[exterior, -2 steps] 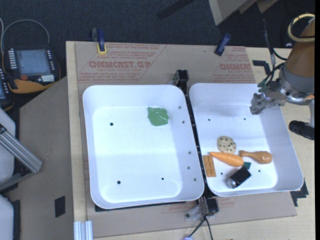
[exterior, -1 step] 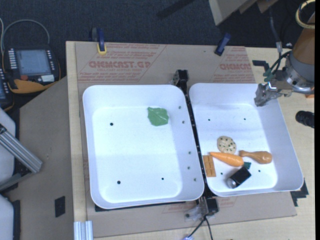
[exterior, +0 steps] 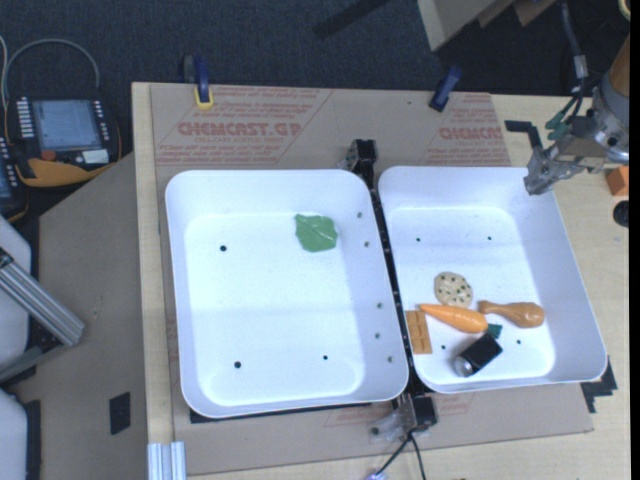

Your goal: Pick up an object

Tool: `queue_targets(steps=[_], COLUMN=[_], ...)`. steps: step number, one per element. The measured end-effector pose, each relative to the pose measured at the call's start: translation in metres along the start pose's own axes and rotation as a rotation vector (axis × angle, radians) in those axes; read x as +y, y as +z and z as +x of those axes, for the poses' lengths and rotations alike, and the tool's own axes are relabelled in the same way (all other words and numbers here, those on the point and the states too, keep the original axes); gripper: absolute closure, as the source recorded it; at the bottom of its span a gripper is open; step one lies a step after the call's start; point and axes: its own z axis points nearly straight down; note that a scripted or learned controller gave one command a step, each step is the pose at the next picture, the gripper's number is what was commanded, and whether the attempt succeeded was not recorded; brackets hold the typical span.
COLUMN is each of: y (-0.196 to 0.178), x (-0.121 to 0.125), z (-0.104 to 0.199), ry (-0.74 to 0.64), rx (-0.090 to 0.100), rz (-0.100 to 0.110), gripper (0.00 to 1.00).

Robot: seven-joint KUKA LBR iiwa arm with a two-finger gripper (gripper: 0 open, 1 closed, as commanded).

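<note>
I see my hand (exterior: 540, 176) at the right bin's (exterior: 560, 258) far corner, its opening impossible to judge, so I'd target the light, rigid carrot (exterior: 455, 317) lying near the front, pinching across its thick middle

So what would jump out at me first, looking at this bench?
Probably the green leaf-like piece, alone in the left bin. Then the cluster low in the right bin: an orange carrot, a speckled cookie and a black cylinder. The end effector hangs over that bin's far right corner.

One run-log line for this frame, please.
gripper: above right bin far corner, holding nothing | right bin: cookie, carrot | left bin: green piece
</note>
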Motion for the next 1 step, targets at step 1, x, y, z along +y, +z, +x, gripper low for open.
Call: queue_targets(steps=[1], y=[0.0028], x=[-0.003], z=[0.0601], ry=[-0.004], rx=[0.004], rz=[0.016], gripper=[1.0])
